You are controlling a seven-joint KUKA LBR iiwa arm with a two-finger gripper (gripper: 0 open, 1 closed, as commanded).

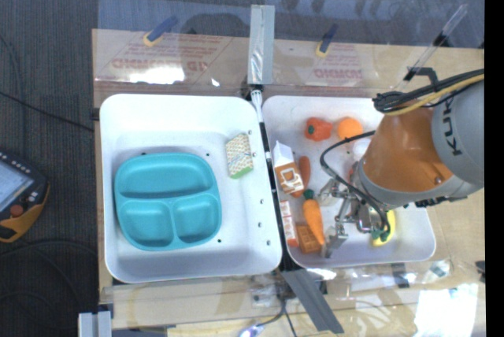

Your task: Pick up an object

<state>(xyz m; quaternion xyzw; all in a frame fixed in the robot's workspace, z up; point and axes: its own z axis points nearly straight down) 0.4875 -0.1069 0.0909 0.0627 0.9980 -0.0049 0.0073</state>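
**benchwatcher:** While I'm squinting at the near edge, anyone else read the right-hand shallow white bin? The two-finger gripper hangs low in it, and I honestly cannot tell if its fingers are apart or together. Nothing visibly sits between them.

**kuka_fan:** Same here. Just left of it lies the long orange carrot-shaped toy, long axis running near-to-far, tilted a little, its near end resting by a small orange-brown packet. A yellow-and-green object peeks out under the wrist on the other side.

**benchwatcher:** Any labels?

**kuka_fan:** The white carton with an orange-brown printed face leans on the dividing wall, print too small to read. On the grey arm I can make out "KU". Reversed reddish lettering on the clear sheets at the back is unreadable.

**benchwatcher:** Farther back in that bin: a red-orange round toy with a green top just beside a plain orange ball.

**kuka_fan:** Left white bin holds a teal three-compartment plastic tray and a small patterned green-edged sponge near the far right corner.
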